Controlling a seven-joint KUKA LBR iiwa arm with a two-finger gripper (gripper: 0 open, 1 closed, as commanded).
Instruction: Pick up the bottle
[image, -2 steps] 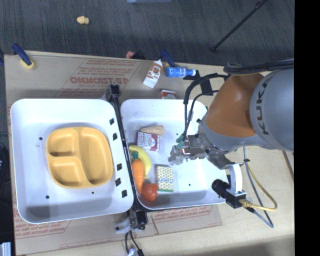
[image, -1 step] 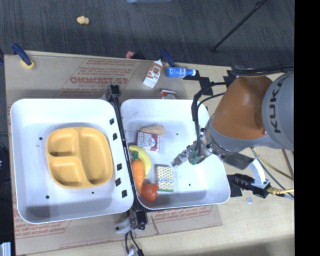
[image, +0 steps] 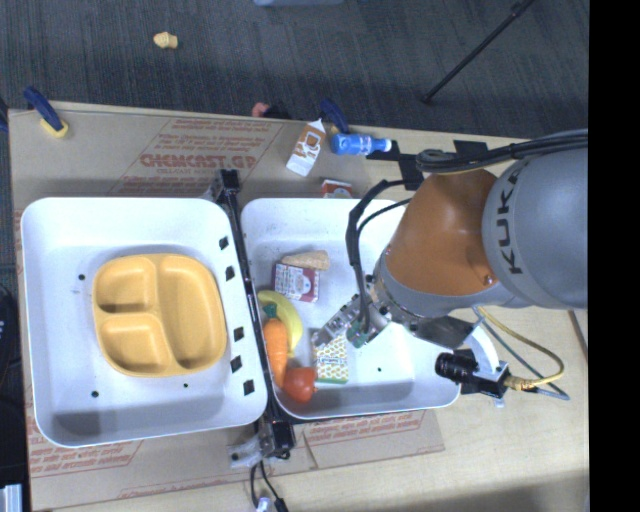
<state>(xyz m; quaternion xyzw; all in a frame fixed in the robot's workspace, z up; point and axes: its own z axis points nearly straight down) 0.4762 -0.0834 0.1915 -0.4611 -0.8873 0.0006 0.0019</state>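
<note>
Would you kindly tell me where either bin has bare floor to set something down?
Left white bin: bare floor rings the yellow divided plate. Right white bin: bare patch at its far-left corner; crowded by the yellow banana, orange carrot and gripper.

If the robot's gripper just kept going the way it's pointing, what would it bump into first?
The gripper points down and left into the right bin. It would probably meet the small packet just below it first, with the banana and carrot further on. Depth is hard to judge from above.
</note>
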